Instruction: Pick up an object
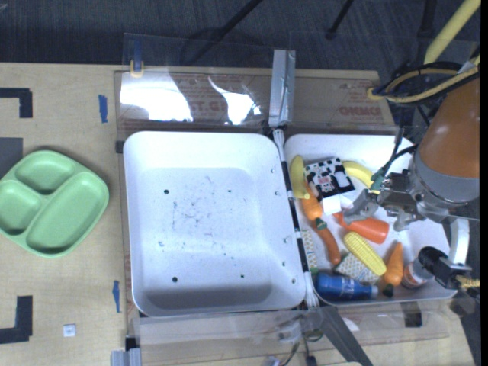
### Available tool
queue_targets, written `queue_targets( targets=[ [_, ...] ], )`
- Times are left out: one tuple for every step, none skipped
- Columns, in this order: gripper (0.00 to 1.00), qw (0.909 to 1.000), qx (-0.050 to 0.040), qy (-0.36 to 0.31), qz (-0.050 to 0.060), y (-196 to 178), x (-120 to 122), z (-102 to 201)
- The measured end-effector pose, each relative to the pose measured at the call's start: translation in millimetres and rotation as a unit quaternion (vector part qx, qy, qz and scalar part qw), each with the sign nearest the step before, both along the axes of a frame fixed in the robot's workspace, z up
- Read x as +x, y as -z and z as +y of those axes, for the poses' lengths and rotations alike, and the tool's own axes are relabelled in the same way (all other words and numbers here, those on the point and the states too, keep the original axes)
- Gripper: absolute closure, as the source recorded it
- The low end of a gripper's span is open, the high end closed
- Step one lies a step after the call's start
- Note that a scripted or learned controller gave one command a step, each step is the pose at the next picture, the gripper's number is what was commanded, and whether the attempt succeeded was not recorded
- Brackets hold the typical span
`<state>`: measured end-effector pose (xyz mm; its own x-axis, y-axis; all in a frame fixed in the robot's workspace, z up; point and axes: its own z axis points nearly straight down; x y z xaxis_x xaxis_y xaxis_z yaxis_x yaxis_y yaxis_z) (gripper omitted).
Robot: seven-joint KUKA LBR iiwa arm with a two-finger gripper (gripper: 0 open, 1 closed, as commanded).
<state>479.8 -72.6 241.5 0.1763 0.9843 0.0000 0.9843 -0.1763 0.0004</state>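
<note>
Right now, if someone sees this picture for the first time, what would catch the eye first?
Probably the right bin, crowded with bright toy food: a corn cob, carrots and a blue bottle. The robot arm, with its orange band, hangs over that bin from the right. A green divided plate lies alone on the bench far left.

Light wooden bench (61,90) with black corner marks and blue tape bits near its left edge. Dark blue-grey carpet floor (152,6) along the top, crossed by black stand legs (244,14) and a yellow pole (457,17) at the top right corner. Glare on clear plastic sheet (191,97) at bench's far edge.
</note>
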Motion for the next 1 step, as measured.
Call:
queue_targets(
  targets=[
    [0.00,0.9990,0.0004,-0.046,0.001,64.6,-0.8,-73.2]
  ],
)
